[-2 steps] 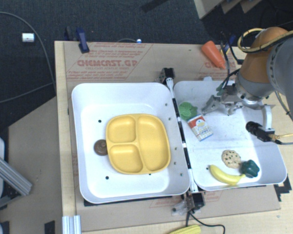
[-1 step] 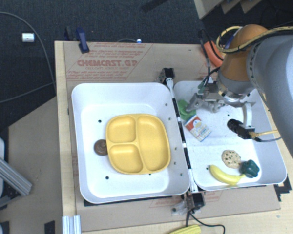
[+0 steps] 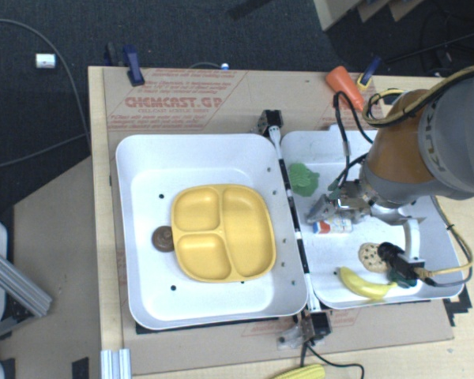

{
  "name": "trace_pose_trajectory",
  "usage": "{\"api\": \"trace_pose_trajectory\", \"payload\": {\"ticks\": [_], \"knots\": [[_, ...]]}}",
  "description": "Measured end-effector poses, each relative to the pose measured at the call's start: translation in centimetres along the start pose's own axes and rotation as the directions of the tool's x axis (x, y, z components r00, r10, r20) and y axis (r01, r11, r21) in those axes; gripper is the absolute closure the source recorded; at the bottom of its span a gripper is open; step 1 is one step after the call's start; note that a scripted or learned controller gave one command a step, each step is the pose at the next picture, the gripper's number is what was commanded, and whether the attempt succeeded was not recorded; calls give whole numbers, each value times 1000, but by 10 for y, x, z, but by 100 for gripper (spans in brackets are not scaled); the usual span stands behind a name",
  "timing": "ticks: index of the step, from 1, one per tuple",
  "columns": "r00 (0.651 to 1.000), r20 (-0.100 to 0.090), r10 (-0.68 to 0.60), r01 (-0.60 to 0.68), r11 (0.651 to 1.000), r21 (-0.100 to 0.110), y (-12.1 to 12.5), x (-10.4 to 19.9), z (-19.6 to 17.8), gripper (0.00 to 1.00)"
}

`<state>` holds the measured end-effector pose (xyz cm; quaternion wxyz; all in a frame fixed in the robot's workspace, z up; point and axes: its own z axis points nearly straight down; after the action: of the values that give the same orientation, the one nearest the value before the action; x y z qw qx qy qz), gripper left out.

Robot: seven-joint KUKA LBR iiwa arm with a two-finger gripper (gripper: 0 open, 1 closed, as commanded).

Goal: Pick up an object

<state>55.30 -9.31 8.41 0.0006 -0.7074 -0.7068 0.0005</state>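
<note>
- Overhead, the grey arm (image 3: 450, 133) with its orange band reaches in from the right over the right bin (image 3: 434, 227); its gripper (image 3: 332, 206) hangs low, claw state not discernible.
- Brown board (image 3: 174, 101) reads "CHEMCAST GP".
- Left bin (image 3: 142, 180) holds a glossy yellow three-compartment plate (image 3: 221, 232), a brown disc (image 3: 163, 238) touching it.
- Right bin: curved banana (image 3: 363, 283), fuzzy green lump (image 3: 304, 179), speckled cookie (image 3: 370, 255), small red-white tube (image 3: 332, 227) just beside the gripper.

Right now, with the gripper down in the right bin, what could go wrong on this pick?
1. The gripper sits over a small white tube-like item close to the divider wall between the bins; a finger may hit that wall.
2. The green object lies just behind; closing could nudge it.
3. Cables hang by the wrist and might snag.
</note>
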Motion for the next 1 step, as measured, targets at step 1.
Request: {"api": "trace_pose_trajectory", "payload": {"ticks": [1], "knots": [[1000,-1,0,0,1000,1,-11,-4,0,0]]}}
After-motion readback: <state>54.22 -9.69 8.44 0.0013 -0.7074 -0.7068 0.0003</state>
